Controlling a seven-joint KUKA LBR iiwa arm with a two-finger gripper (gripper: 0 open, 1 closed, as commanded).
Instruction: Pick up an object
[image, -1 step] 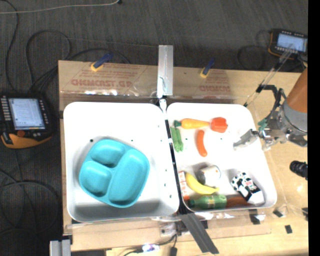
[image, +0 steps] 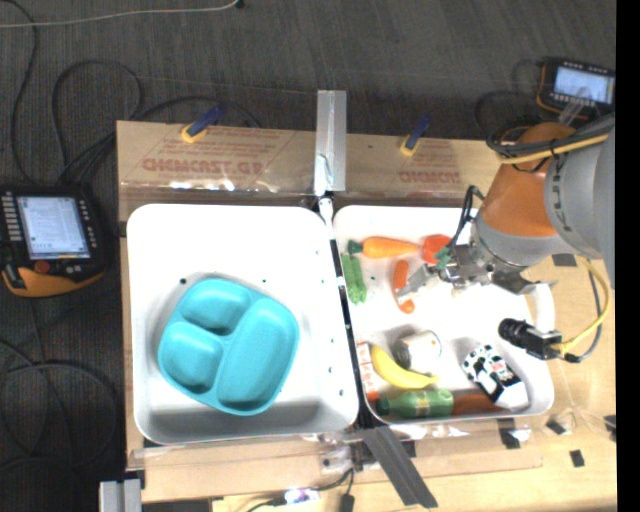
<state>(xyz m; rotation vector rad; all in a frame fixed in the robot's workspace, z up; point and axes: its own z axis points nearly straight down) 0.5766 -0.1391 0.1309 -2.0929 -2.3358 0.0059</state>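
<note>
We see the gripper (image: 415, 285) low in the right bin (image: 540, 400), its tip over the upper part near a small orange-red piece (image: 402, 272); the view is too coarse there, so we cannot tell what state the hand is in or whether anything sits in it. Just above it lies a carrot (image: 390, 246) with a red piece (image: 436, 245) beside it, and a green piece (image: 353, 277) lies along the bin's left wall. Lower down we have a banana (image: 395, 368), a white cup-like item (image: 420, 348) touching it, a green bottle (image: 415, 404) along the bottom wall, and a black-and-white toy (image: 492, 368) near the right corner. The left bin (image: 150, 240) holds a teal divided plate (image: 230, 345). We judge the step is the descent onto the orange-red piece. To do it well we'd centre the tip over the piece, straddle its narrow width, go right down to the bin floor before closing, and keep clear of the carrot so nothing gets nudged. Lift straight up and check for slip.
</note>
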